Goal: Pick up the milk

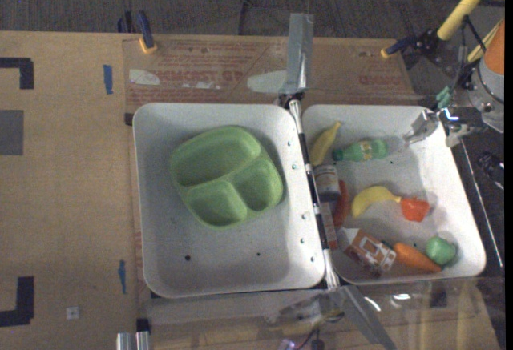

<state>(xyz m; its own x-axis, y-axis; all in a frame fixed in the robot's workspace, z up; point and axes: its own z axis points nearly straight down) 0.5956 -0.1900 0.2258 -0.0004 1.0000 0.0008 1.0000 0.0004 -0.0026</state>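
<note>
milk carton [369, 251] hemmed by carrot [416, 258], bin wall [327, 240]

Milk carton [369, 251] lies tipped in right bin's front.

A green three-compartment plastic tray [227, 176] lies in the left white bin [152, 244]; two yellow bananas [324, 142] [373, 198] lie in the right.

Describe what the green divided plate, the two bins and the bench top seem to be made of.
Green divided plate: likely moulded plastic, matte, rounded one-piece compartments. Left bin and right bin: probably thin white plastic, smooth with soft glare. Bench top: looks like cardboard or fibreboard, flat dull brown.
</note>
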